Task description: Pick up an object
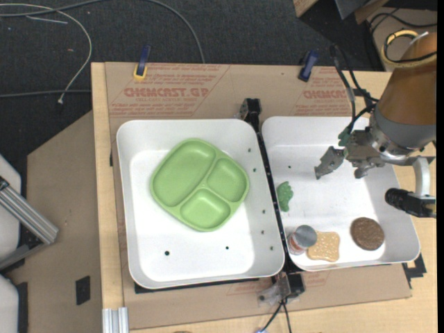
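My gripper hangs over the middle of the right bin, open, with nothing between its spread fingers. Below it on the bin floor lie a small green leafy piece by the left wall, a little grey and red can, a tan cracker-like piece touching the can, and a round brown cookie at the front right. None of them touches the gripper.
The left bin holds a green three-section plate. A black divider clamp sits between the bins at the back. The grey and orange arm comes in over the right bin's back right corner.
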You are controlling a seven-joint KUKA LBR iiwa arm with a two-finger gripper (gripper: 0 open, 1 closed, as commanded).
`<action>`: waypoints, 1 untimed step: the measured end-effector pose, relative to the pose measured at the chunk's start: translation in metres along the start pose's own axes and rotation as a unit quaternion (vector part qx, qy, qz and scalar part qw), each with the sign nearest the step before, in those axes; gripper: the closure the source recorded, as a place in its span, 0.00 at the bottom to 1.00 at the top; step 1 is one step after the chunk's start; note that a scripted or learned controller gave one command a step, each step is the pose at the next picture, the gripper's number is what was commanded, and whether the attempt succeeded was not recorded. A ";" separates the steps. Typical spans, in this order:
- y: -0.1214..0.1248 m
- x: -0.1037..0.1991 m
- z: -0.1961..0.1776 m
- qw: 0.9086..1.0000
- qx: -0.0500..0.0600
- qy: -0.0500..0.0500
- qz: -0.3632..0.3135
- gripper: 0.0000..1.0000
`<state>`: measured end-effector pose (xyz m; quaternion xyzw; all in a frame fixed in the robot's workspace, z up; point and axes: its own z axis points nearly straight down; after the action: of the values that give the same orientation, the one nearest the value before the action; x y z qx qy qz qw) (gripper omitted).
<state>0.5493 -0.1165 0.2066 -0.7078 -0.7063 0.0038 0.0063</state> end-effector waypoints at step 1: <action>0.003 0.000 -0.006 1.000 -0.006 -0.001 -0.001 0.00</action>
<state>0.5522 -0.1164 0.2127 -0.7069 -0.7073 0.0000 0.0013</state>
